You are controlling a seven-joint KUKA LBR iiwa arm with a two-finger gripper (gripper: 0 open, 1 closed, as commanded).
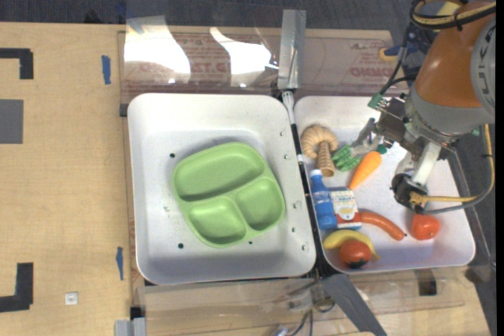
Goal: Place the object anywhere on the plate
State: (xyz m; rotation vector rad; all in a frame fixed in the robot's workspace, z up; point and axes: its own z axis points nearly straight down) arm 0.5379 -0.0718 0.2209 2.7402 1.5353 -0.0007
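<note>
Holding one green plate (pixel 228 193), two bins (pixel 150 122); the jaws' (pixel 376 139) state I cannot tell.

This is a robotics lab or test cell, not a home or kitchen. A plywood bench (pixel 55 169) carries black tape corner marks (pixel 22 63) and blue tape tabs (pixel 105 68), with two shallow white bins (pixel 150 122) fixed side by side and a clear sheet (pixel 205 43) behind them. An industrial arm (pixel 453 75) trails loose cables (pixel 433 5). The food is toy plastic: a carrot (pixel 364 168), a tomato (pixel 424 227), beside a green divided plate (pixel 228 193)
</note>
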